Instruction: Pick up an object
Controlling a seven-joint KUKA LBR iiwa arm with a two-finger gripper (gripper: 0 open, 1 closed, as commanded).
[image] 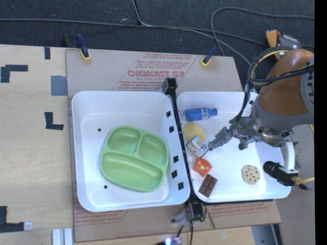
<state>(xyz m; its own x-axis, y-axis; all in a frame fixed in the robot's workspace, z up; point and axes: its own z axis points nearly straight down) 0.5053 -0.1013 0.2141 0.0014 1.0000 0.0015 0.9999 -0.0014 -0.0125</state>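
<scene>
My gripper point(228, 144) hangs over the middle of the right bin point(231, 194), open, with nothing between its fingers. Its left fingertip point(212, 144) is just right of a small silver-and-white object point(196, 147). Behind that lies a pale yellow round piece point(193, 131), and farther back a blue bottle point(201, 114) lies on its side. In front are an orange block point(203, 166) and a brown chocolate bar point(207, 186). A cookie point(250, 174) sits below the right finger, toward the bin's front right.
The left bin point(82, 137) holds a green divided plate point(135, 157). A black divider strip point(176, 137) runs between the bins. The arm's orange band point(286, 83) looms over the right bin's far right side. Cables trail across the dark floor behind.
</scene>
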